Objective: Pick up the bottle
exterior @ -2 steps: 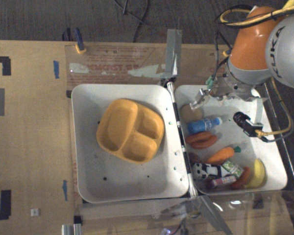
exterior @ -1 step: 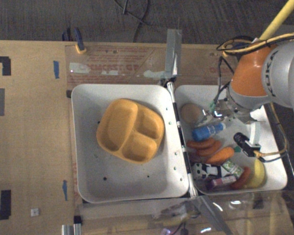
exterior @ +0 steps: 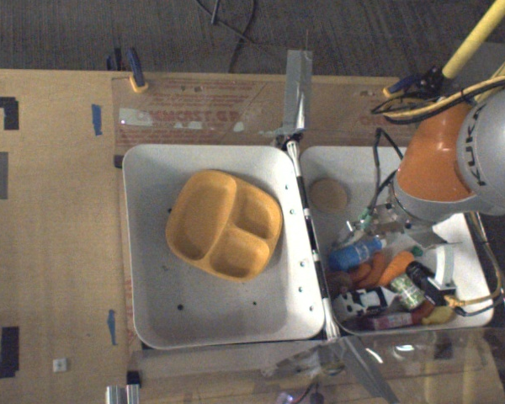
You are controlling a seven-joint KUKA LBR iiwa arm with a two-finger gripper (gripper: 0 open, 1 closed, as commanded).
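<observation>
The bottle (exterior: 354, 252), blue-capped, lies in the right bin (exterior: 353, 160) at lower right of the frame, among clutter. The gripper (exterior: 379, 222) hovers just above it; grip state unclear.

Matt wooden bench (exterior: 50, 225); smooth white plastic bins (exterior: 151, 301); matt yellow plastic tray (exterior: 223, 224); glossy orange arm band (exterior: 433, 162).

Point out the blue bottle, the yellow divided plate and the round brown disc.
blue bottle (exterior: 353, 252): camera view, middle of its body.
yellow divided plate (exterior: 225, 223): camera view, central ridge between its compartments.
round brown disc (exterior: 328, 195): camera view, centre of its top face.
</observation>
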